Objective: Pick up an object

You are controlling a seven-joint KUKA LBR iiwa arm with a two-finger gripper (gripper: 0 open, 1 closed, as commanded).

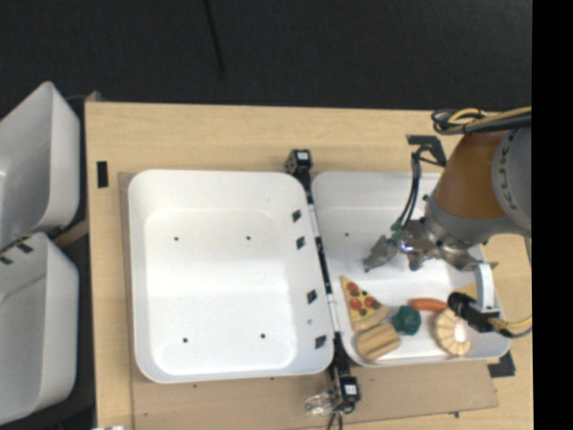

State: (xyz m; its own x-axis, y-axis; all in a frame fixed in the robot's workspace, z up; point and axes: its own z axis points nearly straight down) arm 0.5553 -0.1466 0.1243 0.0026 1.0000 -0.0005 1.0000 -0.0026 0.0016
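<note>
Over the right bin (pixel 358 195) the gripper (pixel 383 253) hangs with nothing between its fingers; whether they are spread or pressed together, cannot tell. Candidate objects sit along the bin's near edge, all toward the viewer from the gripper: pizza slice (pixel 361 301), wooden block (pixel 376 339), green piece (pixel 407 321), orange stick (pixel 427 305), round tan piece (pixel 452 333). Pizza slice is nearest, just below the gripper in the camera view, its long axis running diagonally toward the block. Judgement: descent must shift nearward first.
</note>
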